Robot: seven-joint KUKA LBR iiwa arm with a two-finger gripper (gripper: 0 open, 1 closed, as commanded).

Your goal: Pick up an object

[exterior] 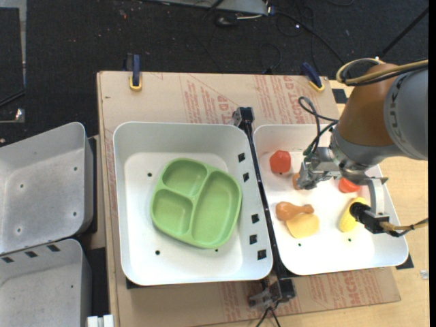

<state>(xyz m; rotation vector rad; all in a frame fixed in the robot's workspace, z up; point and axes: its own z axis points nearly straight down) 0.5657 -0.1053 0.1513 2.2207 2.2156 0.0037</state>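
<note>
The right bin (381, 254) holds several small toy foods. A red-orange piece (279, 161) lies near its far left. An orange drumstick (293, 210) touches a pale yellow piece (304, 226) toward the front. A yellow item (348, 220) sits right of them, and a red piece (348, 185) peeks out under the wrist. My gripper (308, 177) hangs low over the bin's middle, just right of the red-orange piece and above the drumstick. A small orange bit (298, 180) shows at its tip, partly hidden.
The left bin (136, 251) carries a green divided plate (196, 203). A black divider with clips (253, 182) runs between the bins. The grey and orange arm (381, 121) covers the right bin's far right corner. White trays (41, 182) lie off the bench at left.
</note>
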